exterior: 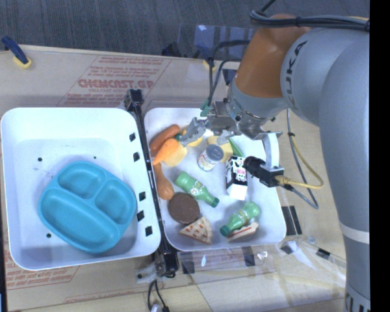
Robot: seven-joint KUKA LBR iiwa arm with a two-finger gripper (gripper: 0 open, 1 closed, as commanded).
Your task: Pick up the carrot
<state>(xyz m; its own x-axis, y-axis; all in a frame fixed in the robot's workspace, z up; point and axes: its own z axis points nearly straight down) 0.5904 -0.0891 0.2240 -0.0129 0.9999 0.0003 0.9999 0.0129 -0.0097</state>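
— Over on the right, what's the biggest thing you see?

— That grey arm [331, 109], reaching in across the counter [117, 77], its orange band [266, 51] hanging above the far side of the right bin [276, 207].

— And the bins?

— Two white ones side by side. On the left, the left bin [19, 174] carries a blue divided plate [88, 203]. The right one is crowded with toy food.

— Where's the gripper?

— The gripper [205, 127] sits low over the far part of the right bin. Whether the fingers are spread or closed, I can't tell from this angle; nothing shows between them.

— The carrot?

— The carrot [164, 137] lies in the far-left corner of the right bin, just left of the gripper, against the wall. An orange pepper [171, 153] touches it on the near side.

— Anything else?

— Right of that, a small jar [211, 156] and a cow-print carton [236, 174]. Nearer, a green bottle [197, 189], a brown disc [183, 208], another green bottle [240, 218] and a pizza slice [196, 229].
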